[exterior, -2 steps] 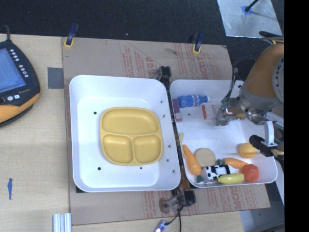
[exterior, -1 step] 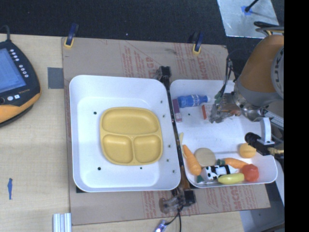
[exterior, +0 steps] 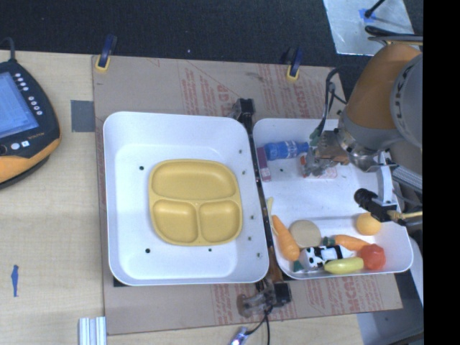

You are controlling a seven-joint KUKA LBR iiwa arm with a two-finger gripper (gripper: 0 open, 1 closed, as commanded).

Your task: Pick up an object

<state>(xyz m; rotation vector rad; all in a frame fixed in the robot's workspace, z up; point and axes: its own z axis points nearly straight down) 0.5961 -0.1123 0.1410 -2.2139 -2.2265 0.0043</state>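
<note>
Can't tell how the jaws stand tbh, the gripper (exterior: 316,160) is a dark cluttered blob low over the back of the right bin (exterior: 327,192), and I can't make out anything held. Arm (exterior: 381,99) comes in from the right, grey w/ a rounded orange band.

2 shallow white bins side by side, smooth plastic w/ rounded corners. Left bin (exterior: 129,214) has 1 yellow divided tray (exterior: 195,200), matte, 3 compartments, sitting about in the middle.

Right bin stuff, all toy-looking: 1 small bottle (exterior: 286,149) w/ blue label lying on its side just left of the gripper. Along the front edge: 2 orange carrots, one (exterior: 284,237) by the left wall, the other (exterior: 351,242) further right, 1 round beige disc (exterior: 305,232), 1 black & white thing (exterior: 320,256) (cow maybe), 1 yellow banana (exterior: 343,266), 1 red tomato-ish ball (exterior: 372,256), 1 yellow lemon-ish ball (exterior: 368,223). All well apart from the gripper.

Bins sit on a brown cardboard sheet (exterior: 172,85) on a pale wood bench (exterior: 43,250). 2 clamps at the back edge.
</note>
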